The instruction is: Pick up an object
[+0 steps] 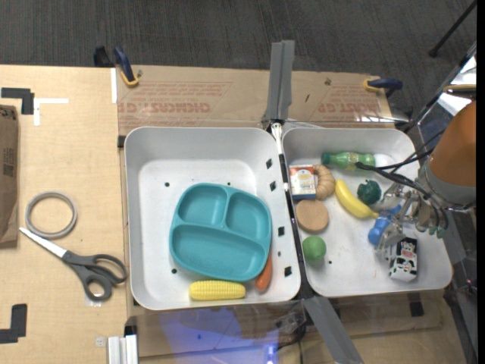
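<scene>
We see two white bins side by side on the bench. In the left bin [144, 203] a teal divided plate [221, 232] lies in the middle, with a yellow corn cob [217, 290] at its 6 o'clock edge and an orange carrot [264, 276] just beside the plate at about 5 o'clock. In the right bin [356, 283] the arm's gripper [399, 212] sits at roughly 3 o'clock, low among the toys; we cannot tell how it stands or whether it has anything. A blue object [378, 230] lies right against it, and a black-and-white cow-print carton [405, 258] lies just below at about 5 o'clock. A banana [351, 200] and a dark green round piece [369, 192] lie near the bin's middle, a green bottle [348, 158] at 12 o'clock, a small red-and-white carton [302, 180] and a tan pastry [325, 181] at 10 o'clock, a round brown disc [311, 216] at 9 o'clock, and a green ball [314, 248] at 7 o'clock. Left of the bins, scissors [79, 264] and a tape ring [51, 214] rest on the bench.
</scene>
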You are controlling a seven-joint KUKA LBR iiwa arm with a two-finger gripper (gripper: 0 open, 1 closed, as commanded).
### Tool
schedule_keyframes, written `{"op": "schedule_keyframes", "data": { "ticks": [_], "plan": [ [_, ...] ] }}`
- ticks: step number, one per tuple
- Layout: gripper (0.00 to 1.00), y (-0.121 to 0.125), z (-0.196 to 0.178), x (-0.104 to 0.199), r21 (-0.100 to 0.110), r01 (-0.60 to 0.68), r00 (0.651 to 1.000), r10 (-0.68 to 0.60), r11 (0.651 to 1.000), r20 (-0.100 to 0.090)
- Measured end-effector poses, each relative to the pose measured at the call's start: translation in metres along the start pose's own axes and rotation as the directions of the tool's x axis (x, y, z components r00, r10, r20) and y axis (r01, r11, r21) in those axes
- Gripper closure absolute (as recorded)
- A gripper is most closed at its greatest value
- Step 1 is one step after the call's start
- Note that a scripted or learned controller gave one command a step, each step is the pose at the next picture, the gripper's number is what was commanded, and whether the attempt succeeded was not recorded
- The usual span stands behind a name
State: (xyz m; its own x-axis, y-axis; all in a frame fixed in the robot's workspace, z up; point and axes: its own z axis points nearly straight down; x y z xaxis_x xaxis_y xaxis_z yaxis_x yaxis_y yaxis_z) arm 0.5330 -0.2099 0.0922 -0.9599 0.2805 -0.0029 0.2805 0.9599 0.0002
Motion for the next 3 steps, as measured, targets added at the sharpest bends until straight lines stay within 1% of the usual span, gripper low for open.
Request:
{"op": "schedule_keyframes", "data": {
  "ticks": [1, 2, 3],
  "plan": [
    [0.00, 0.090, 0.000, -0.026, 0.000, -0.202, 0.979, 0.202, 0.979, 0.001],
    [1.00, 0.090, -0.010, -0.027, 0.001, -0.200, 0.980, 0.200, 0.980, 0.004],
    [1.00, 0.096, 0.001, -0.081, 0.002, -0.395, 0.919, 0.395, 0.919, -0.002]
  ]
}}
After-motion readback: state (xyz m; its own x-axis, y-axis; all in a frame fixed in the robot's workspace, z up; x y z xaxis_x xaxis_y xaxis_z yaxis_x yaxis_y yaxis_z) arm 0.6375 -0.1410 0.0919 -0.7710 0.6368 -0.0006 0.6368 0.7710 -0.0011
